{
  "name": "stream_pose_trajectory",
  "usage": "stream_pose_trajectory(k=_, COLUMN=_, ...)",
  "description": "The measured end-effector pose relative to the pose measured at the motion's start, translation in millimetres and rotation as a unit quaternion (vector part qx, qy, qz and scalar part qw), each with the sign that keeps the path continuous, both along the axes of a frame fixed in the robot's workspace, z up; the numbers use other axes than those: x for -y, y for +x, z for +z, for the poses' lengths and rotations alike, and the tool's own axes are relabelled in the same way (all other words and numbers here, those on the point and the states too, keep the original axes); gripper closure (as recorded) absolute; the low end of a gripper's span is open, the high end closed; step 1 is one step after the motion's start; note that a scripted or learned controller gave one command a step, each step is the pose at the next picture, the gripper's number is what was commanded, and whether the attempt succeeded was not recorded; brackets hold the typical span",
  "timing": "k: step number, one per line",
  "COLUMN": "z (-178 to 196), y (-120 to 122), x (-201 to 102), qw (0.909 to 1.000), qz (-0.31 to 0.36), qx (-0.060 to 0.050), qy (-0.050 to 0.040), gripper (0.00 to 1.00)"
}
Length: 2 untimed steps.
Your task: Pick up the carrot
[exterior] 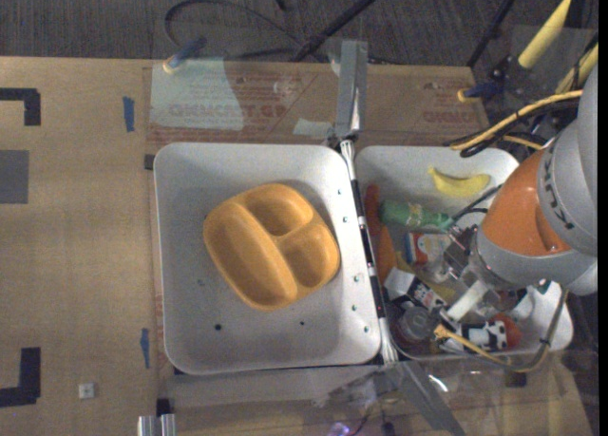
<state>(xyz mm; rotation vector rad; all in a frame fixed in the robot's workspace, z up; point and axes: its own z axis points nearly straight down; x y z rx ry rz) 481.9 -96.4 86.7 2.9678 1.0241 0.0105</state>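
— Camera view, left side: what sat there?

— Held a shallow white plastic left bin (pixel 180 263), with a yellow-orange three-compartment plastic plate (pixel 271 244) lying flat near its centre, tilted toward 11 o'clock.

— And at 3 o'clock of that?

— Stood a second shallow white right bin (pixel 399 161), crowded. Showed a yellow plastic banana (pixel 458 180) toward 12 o'clock of that bin, and just below it a green plastic bottle (pixel 413 216) lying on its side.

— Found the carrot?

— Looked like it: an orange tapered carrot (pixel 385 252) lay lengthwise against the right bin's 9 o'clock wall, just under the green bottle, partly hidden by clutter.

— Where hung the arm?

— Came in from 3 o'clock, grey with an orange-banded wrist (pixel 518 216). Put the gripper (pixel 448 280) low over the bin's middle, at 3 o'clock of the carrot, near it but apart. Could not tell its grip state amid the clutter; saw nothing clearly held.

— Anything at 6 o'clock?

— Lay a small black-and-white cow-patterned toy (pixel 494 332) beside a red round object (pixel 510 330), near the bin's bottom wall.
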Motion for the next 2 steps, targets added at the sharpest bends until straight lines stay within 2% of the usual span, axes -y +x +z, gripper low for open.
stream_pose_trajectory(k=1, z=2.5, y=9.0, x=34.1, qw=0.9741, qz=-0.226, qx=0.007, qy=0.0010, gripper=0.00)
stream_pose_trajectory(k=2, z=10.0, y=5.6, x=32.8, qw=0.9744, qz=-0.225, qx=0.001, qy=0.0017, gripper=1.00)
